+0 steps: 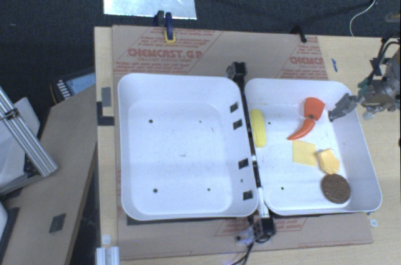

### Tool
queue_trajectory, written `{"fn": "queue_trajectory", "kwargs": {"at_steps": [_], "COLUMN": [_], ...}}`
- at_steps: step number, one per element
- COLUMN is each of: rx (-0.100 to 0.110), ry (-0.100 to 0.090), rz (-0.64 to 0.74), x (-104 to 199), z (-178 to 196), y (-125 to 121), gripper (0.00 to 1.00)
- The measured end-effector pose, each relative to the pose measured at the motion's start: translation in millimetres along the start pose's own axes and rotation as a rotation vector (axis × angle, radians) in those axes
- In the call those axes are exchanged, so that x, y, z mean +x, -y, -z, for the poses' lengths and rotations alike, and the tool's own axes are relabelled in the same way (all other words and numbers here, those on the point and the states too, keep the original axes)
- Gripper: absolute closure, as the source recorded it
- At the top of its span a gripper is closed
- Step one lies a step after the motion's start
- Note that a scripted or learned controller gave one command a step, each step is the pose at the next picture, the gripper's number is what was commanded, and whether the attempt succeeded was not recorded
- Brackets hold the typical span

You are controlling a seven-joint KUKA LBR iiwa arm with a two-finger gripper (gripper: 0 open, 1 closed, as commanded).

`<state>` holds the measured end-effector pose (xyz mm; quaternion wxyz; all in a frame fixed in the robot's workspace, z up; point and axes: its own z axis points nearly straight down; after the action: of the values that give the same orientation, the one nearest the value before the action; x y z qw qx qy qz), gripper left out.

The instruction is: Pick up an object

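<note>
Over the right bin's [369,185] far right rim sits the gripper [343,108], coming in from the right side; can't tell whether it's apart or together, too small and blurred. Nothing visible in its grip.

All candidate objects are inside that right bin:
- orange curved piece [308,116] near the far rim, just left of the gripper, closest item to it
- yellow corn-like piece [257,127] lying right along the left wall, next to the divider between the bins, tight edge there
- pale yellow flat square [305,153] around mid-bin, touching or nearly touching a small yellow lumpy piece [328,161] on its right
- brown round disc [336,188] near the bin's near right corner, close to the rim

Open floor in the right bin: near left quarter, plus a strip along the far left.

Left bin [125,132] shares the divider edge with the right bin; black clips sit along that seam. Both bins rest on a cardboard sheet [182,52] on the tabletop [100,57].
</note>
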<state>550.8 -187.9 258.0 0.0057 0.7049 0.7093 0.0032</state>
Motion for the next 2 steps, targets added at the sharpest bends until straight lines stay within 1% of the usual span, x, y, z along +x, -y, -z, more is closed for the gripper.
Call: {"fn": "queue_trajectory", "kwargs": {"at_steps": [1,2], "rx": [-0.005,-0.002], "ry": [0.003,-0.003], "rz": [-0.002,0.008], "x": [-7.5,100.0], "z": [165.0,263.3], "y": [41.0,60.3], "gripper": [0.0,0.0]}}
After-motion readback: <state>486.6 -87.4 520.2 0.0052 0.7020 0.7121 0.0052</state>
